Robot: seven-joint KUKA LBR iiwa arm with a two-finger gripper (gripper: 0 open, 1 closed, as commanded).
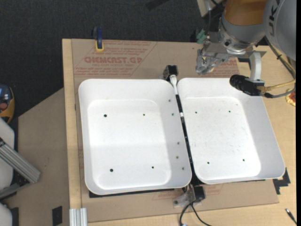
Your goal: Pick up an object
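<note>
My gripper (208, 66) hangs over the far rim of the right bin (221, 135), its grip unreadable to me; I cannot locate any object, so I would survey before descending.

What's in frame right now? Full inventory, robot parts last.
left bin: 1, white, on the board, left of the pair
right bin: 1, white, on the board, hard against the left bin
floor dots: 8, dark, four on each bin's floor
board: 1, brown with red print, under both bins
clamp: 1, blue and yellow, on the board's far edge, left side
far clip: 1, black, at the far end of the seam between the bins
near clip: 1, black, at the seam's near end, cable attached
metal bar: 1, grey, off the board at lower left
arm: 1, grey with orange band, top right
gripper: 1, metal, above the right bin's far rim
</note>
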